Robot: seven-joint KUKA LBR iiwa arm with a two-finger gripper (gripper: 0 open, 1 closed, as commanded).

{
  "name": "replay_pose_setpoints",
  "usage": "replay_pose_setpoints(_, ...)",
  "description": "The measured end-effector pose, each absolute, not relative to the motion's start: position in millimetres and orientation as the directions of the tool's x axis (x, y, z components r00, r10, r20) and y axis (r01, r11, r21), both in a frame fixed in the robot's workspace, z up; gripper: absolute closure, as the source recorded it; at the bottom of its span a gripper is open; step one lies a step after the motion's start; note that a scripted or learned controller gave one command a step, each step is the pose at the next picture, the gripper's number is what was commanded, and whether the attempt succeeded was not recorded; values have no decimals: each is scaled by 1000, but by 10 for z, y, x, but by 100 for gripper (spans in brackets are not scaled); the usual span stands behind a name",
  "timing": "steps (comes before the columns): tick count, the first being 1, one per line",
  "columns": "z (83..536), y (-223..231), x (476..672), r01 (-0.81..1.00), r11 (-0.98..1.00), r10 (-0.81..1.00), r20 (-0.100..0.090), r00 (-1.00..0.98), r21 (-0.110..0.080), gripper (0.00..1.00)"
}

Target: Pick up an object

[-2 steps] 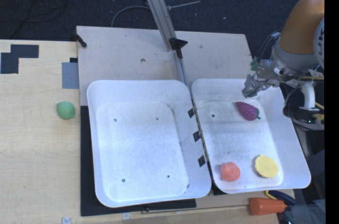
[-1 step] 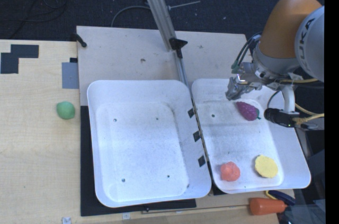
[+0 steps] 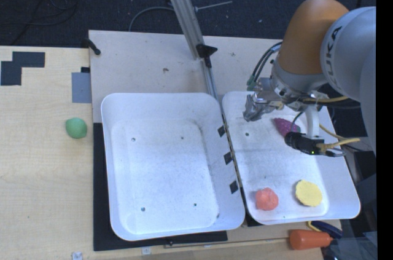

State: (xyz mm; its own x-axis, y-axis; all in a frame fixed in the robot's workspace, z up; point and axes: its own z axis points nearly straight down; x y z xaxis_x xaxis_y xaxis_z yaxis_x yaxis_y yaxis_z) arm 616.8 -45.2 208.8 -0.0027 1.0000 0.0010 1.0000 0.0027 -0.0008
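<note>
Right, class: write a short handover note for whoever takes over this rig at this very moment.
Gripper: over the upper left part of the right bin; fingers too unclear to judge, nothing seen held.
Things: purple object beside the gripper, red ball and yellow disc near the bin's front. A green ball lies on the bench, an orange object in front of the bin.
Done: no pick visible.
Left: grasp and lift one object.
</note>
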Motion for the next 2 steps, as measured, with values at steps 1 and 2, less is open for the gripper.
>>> replay_pose_setpoints(1,2056,61,5972,1000,3,1000,1,-3,-1,100)
replay_pose_setpoints(2,2044,617,5814,1000,3,1000,1,-3,-1,100)
